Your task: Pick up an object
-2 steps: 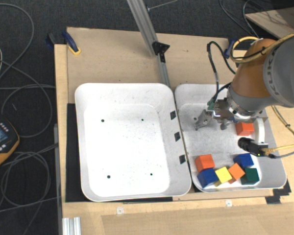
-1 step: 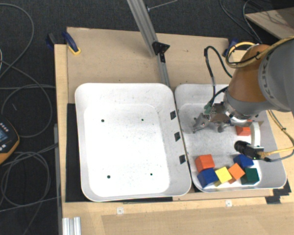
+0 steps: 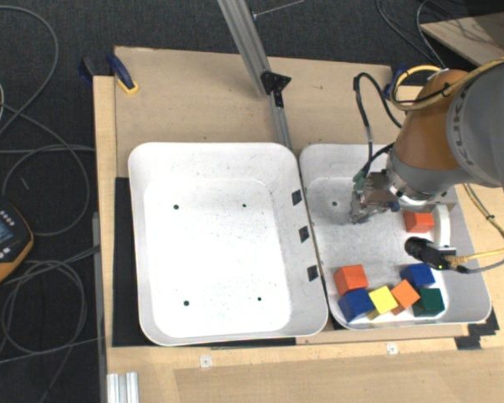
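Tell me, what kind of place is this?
Probably a robotics lab: a robot arm reaches over two white bins on a bench, coloured blocks lie in one, and cables trail across the floor.

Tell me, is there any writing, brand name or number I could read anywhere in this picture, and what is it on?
No readable text anywhere.
Handheld device at the left edge: its screen and buttons are too small and blurred to read.
Coloured blocks in the right bin: plain faces, no marks.
Left bin: dark dots, not characters.
Arm and gripper: no legible label.
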You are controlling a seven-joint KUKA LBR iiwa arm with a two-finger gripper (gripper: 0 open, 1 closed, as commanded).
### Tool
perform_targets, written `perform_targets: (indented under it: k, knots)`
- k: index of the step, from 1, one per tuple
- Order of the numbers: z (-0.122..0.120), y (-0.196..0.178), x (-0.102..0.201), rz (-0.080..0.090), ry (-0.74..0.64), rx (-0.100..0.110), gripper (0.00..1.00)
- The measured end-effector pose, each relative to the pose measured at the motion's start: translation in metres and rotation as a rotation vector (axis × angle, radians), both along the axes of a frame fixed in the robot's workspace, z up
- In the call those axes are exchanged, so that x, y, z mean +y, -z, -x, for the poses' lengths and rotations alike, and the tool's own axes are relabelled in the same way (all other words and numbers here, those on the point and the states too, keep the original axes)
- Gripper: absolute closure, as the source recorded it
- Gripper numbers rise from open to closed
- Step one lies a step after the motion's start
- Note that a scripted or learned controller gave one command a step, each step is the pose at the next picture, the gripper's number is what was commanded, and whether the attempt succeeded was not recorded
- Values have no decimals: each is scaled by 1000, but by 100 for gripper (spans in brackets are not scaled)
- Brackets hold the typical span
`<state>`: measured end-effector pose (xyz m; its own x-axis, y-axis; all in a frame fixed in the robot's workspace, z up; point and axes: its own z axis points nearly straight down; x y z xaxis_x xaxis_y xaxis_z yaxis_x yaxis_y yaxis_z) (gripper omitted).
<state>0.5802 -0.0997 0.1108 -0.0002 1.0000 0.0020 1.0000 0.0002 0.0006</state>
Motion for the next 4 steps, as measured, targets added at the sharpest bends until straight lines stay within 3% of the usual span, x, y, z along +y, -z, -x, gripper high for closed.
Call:
perform_targets:
  k: [2, 4]
  knots:
    - [-11, -99, -7, 3, -1, -6, 100]
    - [-38, -112, 113, -1, -8, -2, 100]
